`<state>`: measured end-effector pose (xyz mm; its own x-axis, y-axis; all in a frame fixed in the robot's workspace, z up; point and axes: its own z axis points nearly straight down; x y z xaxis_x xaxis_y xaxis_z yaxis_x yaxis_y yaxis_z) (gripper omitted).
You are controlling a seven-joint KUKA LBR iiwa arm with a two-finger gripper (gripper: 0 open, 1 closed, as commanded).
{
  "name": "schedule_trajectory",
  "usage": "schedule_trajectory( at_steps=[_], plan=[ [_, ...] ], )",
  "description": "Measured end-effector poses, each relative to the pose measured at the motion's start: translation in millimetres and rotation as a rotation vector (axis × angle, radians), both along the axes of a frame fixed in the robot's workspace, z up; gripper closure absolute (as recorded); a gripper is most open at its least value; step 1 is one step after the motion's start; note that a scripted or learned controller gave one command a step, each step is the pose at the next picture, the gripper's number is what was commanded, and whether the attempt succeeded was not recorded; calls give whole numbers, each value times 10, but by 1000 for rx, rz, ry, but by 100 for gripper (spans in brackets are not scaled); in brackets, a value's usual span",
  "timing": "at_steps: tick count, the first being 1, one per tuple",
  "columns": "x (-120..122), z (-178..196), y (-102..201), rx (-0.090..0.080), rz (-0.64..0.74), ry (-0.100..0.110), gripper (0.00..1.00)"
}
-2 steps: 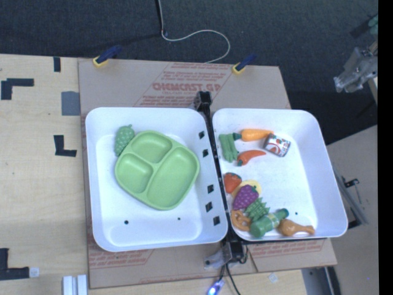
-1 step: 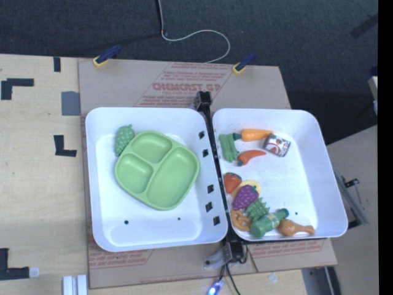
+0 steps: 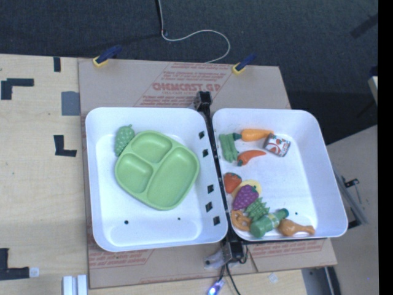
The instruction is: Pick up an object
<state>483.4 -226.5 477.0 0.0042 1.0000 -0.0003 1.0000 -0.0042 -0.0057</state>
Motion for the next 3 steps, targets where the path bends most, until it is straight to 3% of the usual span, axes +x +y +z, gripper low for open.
schedule_trajectory(
  at_steps=[3],
  plan=[
    [23,346,31,-7,6,-7,100]
  ],
)
